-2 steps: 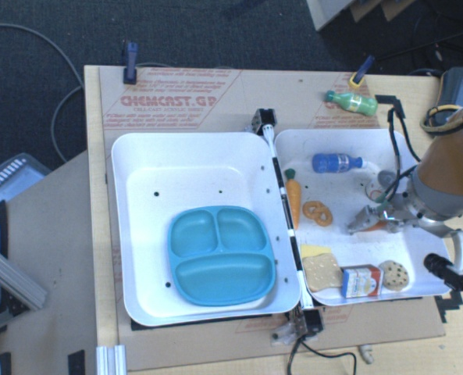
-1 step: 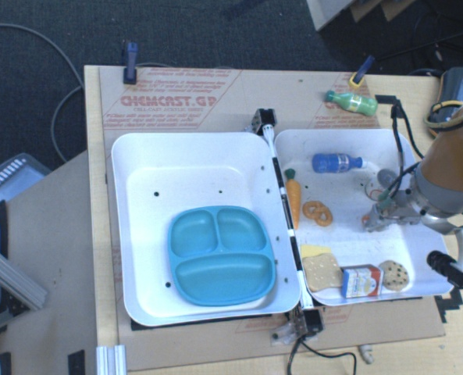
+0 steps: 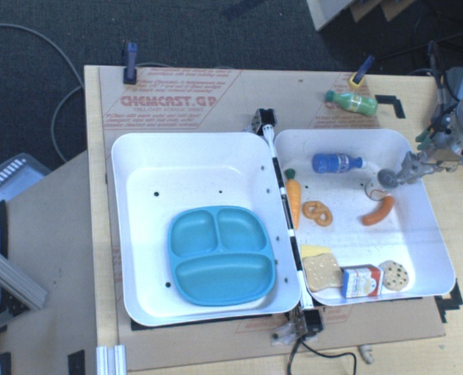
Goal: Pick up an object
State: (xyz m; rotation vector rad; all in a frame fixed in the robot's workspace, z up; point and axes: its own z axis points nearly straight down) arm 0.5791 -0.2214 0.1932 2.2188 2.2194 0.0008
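Observation:
The right bin (image 3: 434,233) holds a blue bottle (image 3: 334,163) lying on its side, an orange carrot (image 3: 293,200) along the left wall, a pretzel (image 3: 318,212) and a reddish sausage (image 3: 378,210). Near its front edge lie a yellow cheese slice (image 3: 313,251), a bread slice (image 3: 322,273), a small milk carton (image 3: 361,280) and a cookie (image 3: 393,275). My gripper (image 3: 386,180) hangs low over the bin's far right part, just above the sausage and right of the blue bottle. Nothing shows in its grasp.
The left bin (image 3: 137,170) carries a blue divided plate (image 3: 220,254). A green bottle (image 3: 353,102) lies on the bench behind the right bin. The arm (image 3: 448,135) comes in over the right bin's far right corner.

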